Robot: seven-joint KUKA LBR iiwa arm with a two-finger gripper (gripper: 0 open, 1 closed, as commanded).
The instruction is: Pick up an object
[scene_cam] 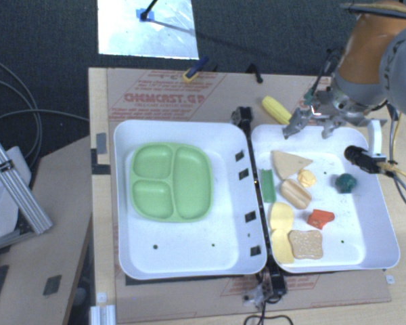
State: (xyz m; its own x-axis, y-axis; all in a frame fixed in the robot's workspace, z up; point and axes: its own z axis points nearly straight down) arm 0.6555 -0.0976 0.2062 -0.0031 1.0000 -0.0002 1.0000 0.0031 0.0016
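Note:
The right bin holds several toy foods: a pale cheese wedge, a small yellow piece, a hot dog bun, a teal lump, a red piece, two yellow slices and a toast slice. My gripper hangs over the far rim of this bin, just beyond the cheese wedge. Its two fingers are spread open with nothing between them.
A green divided plate lies in the left bin. A yellow corn-like toy rests on the cardboard outside the right bin's far rim, left of the gripper. A green strip lies along the divider. A black fitting on the arm overhangs the bin's right side.

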